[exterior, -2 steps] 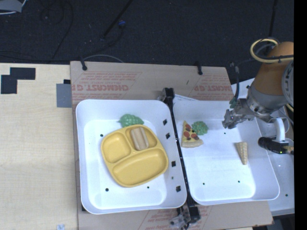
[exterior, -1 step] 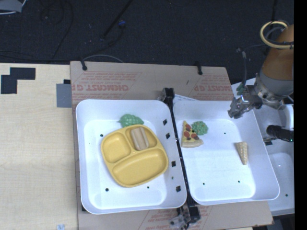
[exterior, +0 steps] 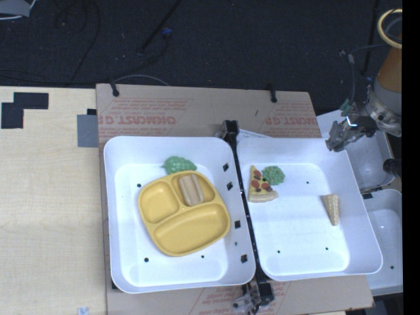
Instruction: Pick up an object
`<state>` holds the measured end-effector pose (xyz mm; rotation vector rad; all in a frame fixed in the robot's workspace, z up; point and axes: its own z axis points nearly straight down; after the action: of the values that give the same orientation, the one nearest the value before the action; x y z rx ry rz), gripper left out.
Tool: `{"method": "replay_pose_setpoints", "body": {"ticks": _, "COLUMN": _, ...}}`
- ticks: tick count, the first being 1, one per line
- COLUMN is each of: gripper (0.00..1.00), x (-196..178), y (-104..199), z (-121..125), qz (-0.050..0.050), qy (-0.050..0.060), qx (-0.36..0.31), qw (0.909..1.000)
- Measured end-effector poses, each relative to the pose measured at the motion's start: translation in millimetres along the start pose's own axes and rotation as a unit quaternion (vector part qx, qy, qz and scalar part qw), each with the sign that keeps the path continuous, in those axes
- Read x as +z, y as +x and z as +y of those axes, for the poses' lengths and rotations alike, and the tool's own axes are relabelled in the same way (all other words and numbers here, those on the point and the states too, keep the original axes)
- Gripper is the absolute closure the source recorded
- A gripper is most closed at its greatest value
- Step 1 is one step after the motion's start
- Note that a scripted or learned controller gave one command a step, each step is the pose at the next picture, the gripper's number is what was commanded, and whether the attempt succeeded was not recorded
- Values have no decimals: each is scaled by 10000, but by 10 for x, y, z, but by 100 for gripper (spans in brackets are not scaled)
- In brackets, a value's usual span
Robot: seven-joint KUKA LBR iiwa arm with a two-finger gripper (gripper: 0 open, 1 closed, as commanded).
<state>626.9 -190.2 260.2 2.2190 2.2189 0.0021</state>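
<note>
Left bin [exterior: 125, 176] — tray [exterior: 184, 215] inside, hot dog [exterior: 191, 189] in its 12 o'clock compartment; right bin [exterior: 354, 241] — pizza slice [exterior: 260, 186] at 10, cone [exterior: 332, 209] at 3.

Fixed overhead camera slants down on both bins [exterior: 125, 156].

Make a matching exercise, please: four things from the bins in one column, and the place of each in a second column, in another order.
Things:
1. hot dog
2. pizza slice
3. ice cream cone
4. yellow divided plate

Places:
a. right bin, near its right wall
b. left bin, on the floor of the bin
c. in a small compartment of the plate
d. right bin, near the divider between the bins

Pairs: 1-c, 2-d, 3-a, 4-b
</note>
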Motion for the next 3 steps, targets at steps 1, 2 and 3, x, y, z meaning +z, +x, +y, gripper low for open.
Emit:
{"method": "replay_pose_setpoints", "body": {"ticks": 1, "gripper": 100, "x": -56, "y": 516, "z": -19, "qz": 19, "qy": 27, "qx": -23, "qw": 10000}}
{"method": "replay_pose_setpoints", "body": {"ticks": 2, "gripper": 100, "x": 47, "y": 1023, "z": 73, "qz": 19, "qy": 38, "qx": -23, "qw": 10000}}
{"method": "replay_pose_setpoints", "body": {"ticks": 3, "gripper": 100, "x": 171, "y": 1487, "z": -7, "qz": 16, "qy": 44, "qx": -21, "qw": 10000}}
